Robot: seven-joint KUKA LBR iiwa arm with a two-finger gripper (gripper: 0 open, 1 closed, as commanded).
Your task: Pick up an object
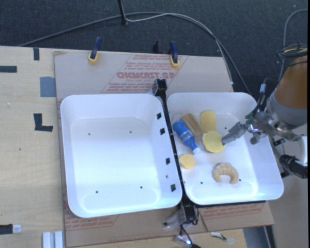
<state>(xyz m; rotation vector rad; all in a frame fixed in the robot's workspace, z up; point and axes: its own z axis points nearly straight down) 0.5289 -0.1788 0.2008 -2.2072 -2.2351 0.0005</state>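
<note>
Several items sit in the right bin [258, 187]; gripper [231, 134], grip unclear, nears the yellow disc [213, 142]; best descend centred, clear of neighbours.

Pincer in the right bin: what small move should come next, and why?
Probably a short push further left and down. The pincer sits at the right edge of the flat yellow disc, not yet around it, and the blue plastic bottle lies just beyond.
</note>
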